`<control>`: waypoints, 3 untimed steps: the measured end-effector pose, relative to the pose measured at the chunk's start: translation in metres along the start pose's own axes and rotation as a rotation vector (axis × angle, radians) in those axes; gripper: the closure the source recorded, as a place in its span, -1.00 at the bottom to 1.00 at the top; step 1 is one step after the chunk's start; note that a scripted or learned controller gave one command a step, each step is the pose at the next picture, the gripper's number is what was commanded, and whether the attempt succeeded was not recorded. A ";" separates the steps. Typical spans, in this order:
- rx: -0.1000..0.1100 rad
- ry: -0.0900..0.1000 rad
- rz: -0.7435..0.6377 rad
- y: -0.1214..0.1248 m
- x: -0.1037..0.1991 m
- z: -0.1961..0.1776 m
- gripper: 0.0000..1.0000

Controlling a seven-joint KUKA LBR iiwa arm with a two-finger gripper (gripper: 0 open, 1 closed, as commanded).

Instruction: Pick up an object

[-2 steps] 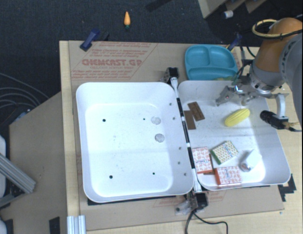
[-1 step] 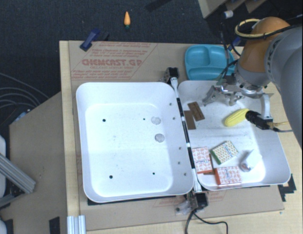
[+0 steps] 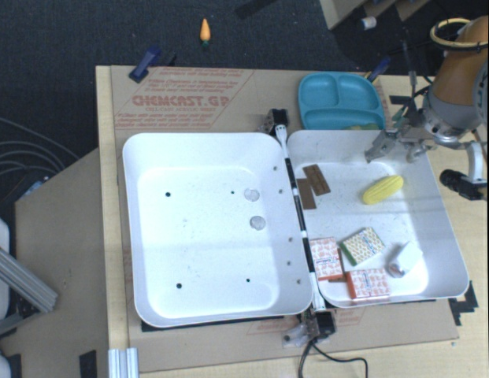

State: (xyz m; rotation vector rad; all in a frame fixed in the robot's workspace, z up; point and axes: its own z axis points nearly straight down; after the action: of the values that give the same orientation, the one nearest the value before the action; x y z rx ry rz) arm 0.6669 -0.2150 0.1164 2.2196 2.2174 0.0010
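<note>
Right bin (image 3: 433,235), upper middle: yellow corn cob (image 3: 383,189), lying flat and tilted, apart from the brown pieces (image 3: 311,185) and small boxes (image 3: 353,262). Claw (image 3: 395,150) hangs just above-right of it, near the bin's back rim; fingers look spread, nothing between them. Approach step, I'd say. Next: shift over cob, align across its width, descend, close.

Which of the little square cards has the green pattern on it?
The tilted card farthest up the right bin, nearest the yellow corn. The other two cards, lower in the bin, are red and white.
</note>
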 end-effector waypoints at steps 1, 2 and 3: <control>0.006 0.004 -0.002 -0.001 0.027 0.032 -1.00; 0.006 0.004 -0.002 0.000 0.052 0.031 -1.00; 0.002 0.002 -0.002 0.000 -0.009 -0.011 -1.00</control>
State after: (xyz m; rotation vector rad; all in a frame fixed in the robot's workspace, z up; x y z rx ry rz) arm 0.6671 -0.2237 0.1274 2.2194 2.2208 0.0012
